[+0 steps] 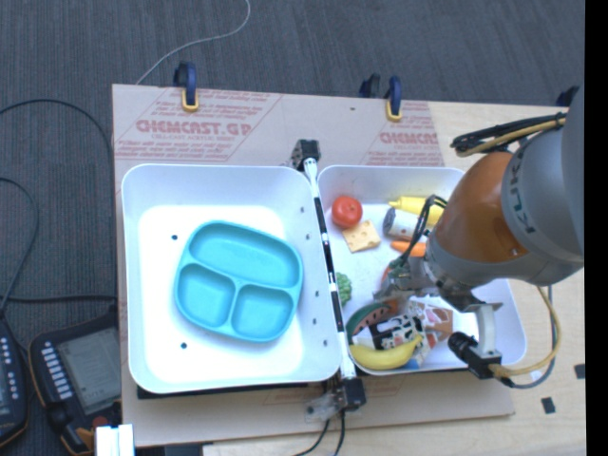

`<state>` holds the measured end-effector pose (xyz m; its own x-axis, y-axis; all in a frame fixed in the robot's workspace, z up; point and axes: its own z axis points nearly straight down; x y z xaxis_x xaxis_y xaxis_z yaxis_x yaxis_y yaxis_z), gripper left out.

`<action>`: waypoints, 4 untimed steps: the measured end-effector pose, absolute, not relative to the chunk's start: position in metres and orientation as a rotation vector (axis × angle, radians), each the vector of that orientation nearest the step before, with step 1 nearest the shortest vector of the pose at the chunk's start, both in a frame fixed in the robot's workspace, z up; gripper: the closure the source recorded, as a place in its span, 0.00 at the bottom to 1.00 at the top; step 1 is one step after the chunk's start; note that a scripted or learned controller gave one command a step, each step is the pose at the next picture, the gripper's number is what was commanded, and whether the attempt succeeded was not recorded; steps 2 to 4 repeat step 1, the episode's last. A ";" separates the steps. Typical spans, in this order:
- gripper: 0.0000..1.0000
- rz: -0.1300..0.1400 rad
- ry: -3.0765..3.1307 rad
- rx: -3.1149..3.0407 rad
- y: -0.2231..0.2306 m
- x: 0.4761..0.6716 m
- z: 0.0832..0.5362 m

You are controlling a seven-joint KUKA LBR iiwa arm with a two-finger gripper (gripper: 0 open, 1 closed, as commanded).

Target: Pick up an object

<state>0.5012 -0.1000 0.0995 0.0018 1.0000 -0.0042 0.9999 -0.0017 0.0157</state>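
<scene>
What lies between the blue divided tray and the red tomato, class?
In the camera view, bare white floor of the left bin, then the two bins' meeting rims, separate the blue divided tray from the red tomato.

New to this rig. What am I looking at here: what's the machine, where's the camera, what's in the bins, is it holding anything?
One camera, fixed above the bench, looks down at a slant. The grey machine with the orange band is a robot arm reaching in from the right of the picture; its job is to pick up an object.

Two shallow white bins sit side by side on a board. The left bin holds a blue divided plate. The right bin holds toy food and clutter: a red tomato, a cracker-like tan square, a yellow bottle, a small green piece, and a banana near the front edge.

The end effector is low over the pile in the right bin. The arm's body blocks the view, so whether it holds anything cannot be told.
</scene>
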 end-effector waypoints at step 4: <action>1.00 0.003 2.222 2.217 -0.037 0.558 0.218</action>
